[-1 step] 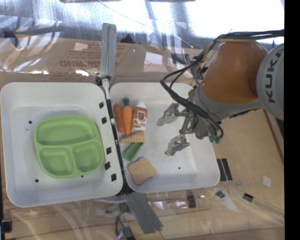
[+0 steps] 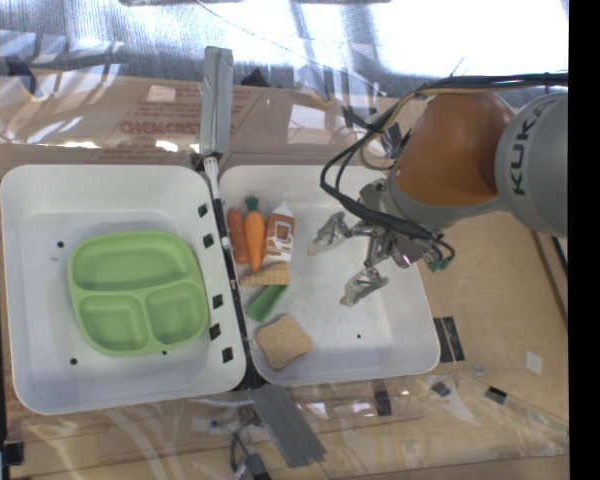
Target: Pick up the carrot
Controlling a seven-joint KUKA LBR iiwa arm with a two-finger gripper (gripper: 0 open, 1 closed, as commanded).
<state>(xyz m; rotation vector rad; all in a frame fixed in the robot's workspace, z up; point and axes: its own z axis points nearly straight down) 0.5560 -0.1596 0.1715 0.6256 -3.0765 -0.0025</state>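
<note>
- Picking the carrot (image 2: 254, 234) cleanly starts with knowing where it lies: in the right bin (image 2: 410, 338), hard against that bin's nine o'clock wall, with its green top pointing to twelve o'clock.
- Beside it at nine o'clock lies a second orange piece (image 2: 237, 236), touching or nearly so, and at three o'clock a small carton (image 2: 279, 236) presses close — so there is little free room on either long side.
- At the carrot's six o'clock end sit a tan wedge (image 2: 265, 277) and a green piece (image 2: 267, 300), with a bread slice (image 2: 283, 341) further toward six o'clock.
- The jaws (image 2: 355, 258) hang spread and empty over the bare middle of the right bin, at three o'clock from the carrot and apart from it.
- My judgement: the approach step is in hand, and the jaws should travel toward nine o'clock before dropping.
- Best to close across the carrot's narrow width — yet the neighbours crowd those sides, so gripping along its length, top to tip, may be safer.
- Risk: clipping the carton or catching the second orange piece instead.
- The green tray (image 2: 137, 291) in the left bin (image 2: 30, 268) plays no part.
</note>
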